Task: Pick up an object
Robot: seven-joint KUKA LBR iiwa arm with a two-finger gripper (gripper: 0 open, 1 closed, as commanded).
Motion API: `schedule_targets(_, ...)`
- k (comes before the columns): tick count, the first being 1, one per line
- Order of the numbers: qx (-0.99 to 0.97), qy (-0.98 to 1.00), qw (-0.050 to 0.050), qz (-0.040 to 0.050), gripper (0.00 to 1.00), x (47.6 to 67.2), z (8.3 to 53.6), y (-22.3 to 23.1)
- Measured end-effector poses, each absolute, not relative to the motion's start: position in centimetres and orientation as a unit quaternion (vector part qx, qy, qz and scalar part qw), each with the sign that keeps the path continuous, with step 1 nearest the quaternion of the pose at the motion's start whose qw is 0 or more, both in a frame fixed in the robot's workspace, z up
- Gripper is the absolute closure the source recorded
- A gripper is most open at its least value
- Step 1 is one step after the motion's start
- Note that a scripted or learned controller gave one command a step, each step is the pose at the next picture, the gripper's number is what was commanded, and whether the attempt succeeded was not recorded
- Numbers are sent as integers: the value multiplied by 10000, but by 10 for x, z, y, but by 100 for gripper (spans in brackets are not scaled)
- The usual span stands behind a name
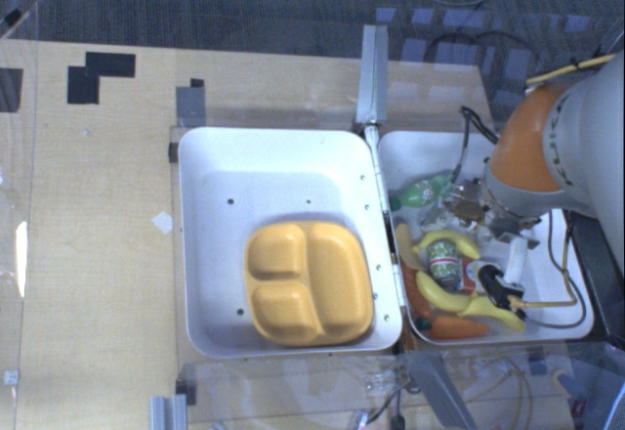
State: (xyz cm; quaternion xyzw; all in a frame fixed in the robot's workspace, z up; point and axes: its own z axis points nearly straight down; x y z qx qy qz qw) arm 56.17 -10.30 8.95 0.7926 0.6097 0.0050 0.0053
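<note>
From the overhead camera we saw the gripper (485,223) low in the right bin (582,325), above a can (444,262), bananas (459,302) and a green bottle (423,192); its grip we could not tell. A yellow tray (308,281) lay in the left bin (220,164).

Tray (309,281) in left bin (210,164); bananas (459,299) in right bin (576,316).

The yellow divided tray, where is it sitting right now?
In the camera view, the yellow divided tray lies flat in the left white bin, toward its near right corner, close to the wall shared with the right bin.
</note>
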Motion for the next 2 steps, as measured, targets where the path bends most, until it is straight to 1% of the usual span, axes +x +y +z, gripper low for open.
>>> schedule_targets(1,8816,4721,12,18,0,548,185,-64)
schedule_targets(2,8294,5585,60,78,0,515,100,-96)
